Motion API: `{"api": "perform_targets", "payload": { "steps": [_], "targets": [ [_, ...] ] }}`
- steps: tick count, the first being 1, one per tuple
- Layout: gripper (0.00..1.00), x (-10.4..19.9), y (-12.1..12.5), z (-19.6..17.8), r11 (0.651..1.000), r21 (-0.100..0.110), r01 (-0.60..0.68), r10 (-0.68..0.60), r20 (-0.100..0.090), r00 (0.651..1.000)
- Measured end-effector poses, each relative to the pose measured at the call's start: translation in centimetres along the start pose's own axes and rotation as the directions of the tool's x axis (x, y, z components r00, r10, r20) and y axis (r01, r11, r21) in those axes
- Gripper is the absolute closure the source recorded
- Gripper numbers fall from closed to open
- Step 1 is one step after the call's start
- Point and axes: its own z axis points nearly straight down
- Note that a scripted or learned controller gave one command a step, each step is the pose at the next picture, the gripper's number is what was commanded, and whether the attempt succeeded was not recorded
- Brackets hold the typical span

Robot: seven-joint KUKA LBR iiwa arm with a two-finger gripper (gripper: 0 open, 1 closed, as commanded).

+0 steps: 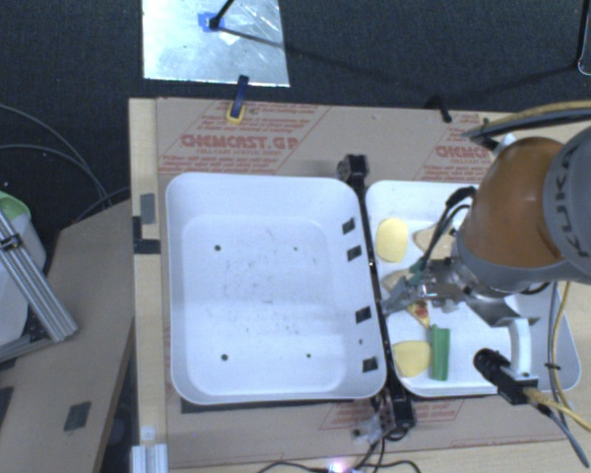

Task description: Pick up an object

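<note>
My gripper (411, 295) hangs low over the left part of the right bin (462, 386), with the arm's orange band (517, 205) above it. A round yellow object (392, 237) lies just behind the gripper, near the bin's left wall. A tan piece (428, 235) peeks out beside it, partly hidden by the arm. In front of the gripper lie a pale yellow object (411, 357) and an upright-lying green block (439, 352). A small red and yellow thing (420, 314) sits directly under the gripper.
The left bin (266, 284) lies beside the right one, split from it by a black divider with clips (366, 264). The arm's bulk covers the right bin's middle and right side. A black fitting (499, 372) and cables sit at the front right.
</note>
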Motion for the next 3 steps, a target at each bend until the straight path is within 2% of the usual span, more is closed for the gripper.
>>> {"api": "perform_targets", "payload": {
  "steps": [1, 2, 3],
  "targets": [
    [0.00, -6.7, 2.0, 9.2, 1.000, -0.001, -0.013, 0.013, 0.006, 1.000],
    [0.00, -1.7, 8.7, -0.6, 1.000, -0.019, 0.002, -0.002, 0.004, 1.000],
    [0.00, -0.4, 1.1, 0.1, 1.000, 0.001, -0.008, 0.008, 0.002, 1.000]
  ]
}}
